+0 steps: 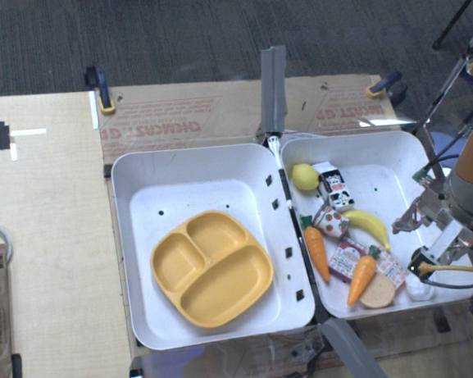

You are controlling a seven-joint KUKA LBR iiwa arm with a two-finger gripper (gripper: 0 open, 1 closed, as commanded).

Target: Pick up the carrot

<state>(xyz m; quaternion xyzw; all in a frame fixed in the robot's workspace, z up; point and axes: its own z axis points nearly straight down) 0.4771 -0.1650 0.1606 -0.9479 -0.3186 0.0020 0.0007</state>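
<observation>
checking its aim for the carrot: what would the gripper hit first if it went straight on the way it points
Probably the banana: the gripper seems to point toward the view's left, and the banana lies nearest on that line. Its height is unclear, so it might pass above.

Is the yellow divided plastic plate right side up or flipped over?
Right side up: the yellow divided plastic plate shows its three compartments facing upward in the left white bin.

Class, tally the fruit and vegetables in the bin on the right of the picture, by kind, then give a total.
Carrots: 2
Banana: 1
Lemon: 1
Total: 4
</observation>
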